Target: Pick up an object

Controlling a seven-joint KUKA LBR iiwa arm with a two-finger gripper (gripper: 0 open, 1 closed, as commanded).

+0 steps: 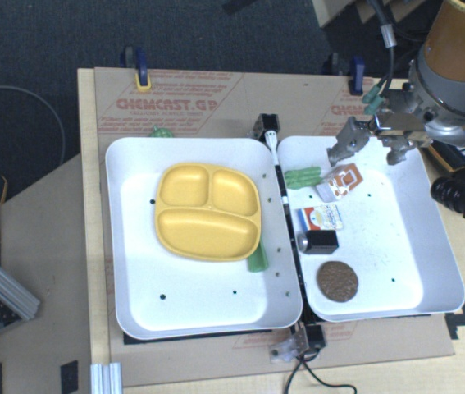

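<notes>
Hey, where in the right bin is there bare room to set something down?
Right bin: bare floor along its right half, from the gripper down to the near rim. The left side is crowded: green piece, cards, packet, black block, brown disc.

Left bin: a yellow divided plate fills the centre, a green piece touching its lower right edge; bare floor runs along the front and left walls. Right bin: green block, 2 cards, red-and-white packet, black box and brown disc crowd the left half; the right half lies open.
</notes>
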